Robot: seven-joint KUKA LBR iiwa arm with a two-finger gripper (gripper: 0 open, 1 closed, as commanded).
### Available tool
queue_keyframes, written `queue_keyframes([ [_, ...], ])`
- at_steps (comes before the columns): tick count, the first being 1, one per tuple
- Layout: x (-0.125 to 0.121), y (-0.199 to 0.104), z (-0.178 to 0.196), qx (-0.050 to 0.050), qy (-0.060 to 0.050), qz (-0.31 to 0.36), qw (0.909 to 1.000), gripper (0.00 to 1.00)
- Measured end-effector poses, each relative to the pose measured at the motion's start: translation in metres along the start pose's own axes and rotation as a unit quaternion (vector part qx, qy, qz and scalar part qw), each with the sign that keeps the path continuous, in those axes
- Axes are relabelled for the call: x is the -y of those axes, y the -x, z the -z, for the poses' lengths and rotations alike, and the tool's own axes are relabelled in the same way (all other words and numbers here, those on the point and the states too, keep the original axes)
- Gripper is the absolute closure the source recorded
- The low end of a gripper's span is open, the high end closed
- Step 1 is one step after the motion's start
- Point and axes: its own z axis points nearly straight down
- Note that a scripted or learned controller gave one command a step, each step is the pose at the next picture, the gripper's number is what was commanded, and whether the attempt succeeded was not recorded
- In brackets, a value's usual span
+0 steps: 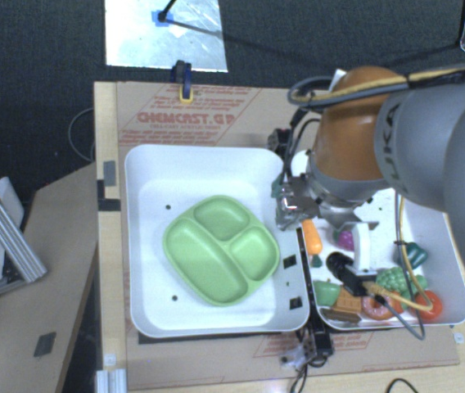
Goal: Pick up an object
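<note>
- A grey robot arm (437,146) with an orange band reaches in from the right over two shallow white bins set side by side on a bench.
- The gripper (340,218) hangs under the wrist, low over the near-left part of the right bin (455,301). The wrist hides it from me, so I cannot tell how far open it is or whether it has hold of anything.
- The left bin (146,219) holds one thing, a pale green divided plate (216,248), lying flat near its middle.
- The right bin holds a crowd of small toy pieces. An orange carrot (312,240) lies against the bin's left wall, just beside the gripper.
- A purple piece (345,238) sits close by, and a black piece (343,266) lies below it.
- Nearer the front edge are a leafy green piece (392,279), a brown piece (345,305) and a red ring (429,303), packed so that they touch or overlap.
- The carrot looks the likeliest pick. I judge it light, stiff and smooth plastic, so it could slip. It is best taken across its narrow middle, though the wall beside it leaves little room.
- The plate looks light and rigid but wide and flat. Only its rim offers a hold.
</note>
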Motion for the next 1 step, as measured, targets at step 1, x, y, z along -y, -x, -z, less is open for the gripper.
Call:
queue_keyframes([
  [1, 0.0002, -0.0217, 0.0012, 0.001, 0.001, -0.001, 1.0, 1.0],
])
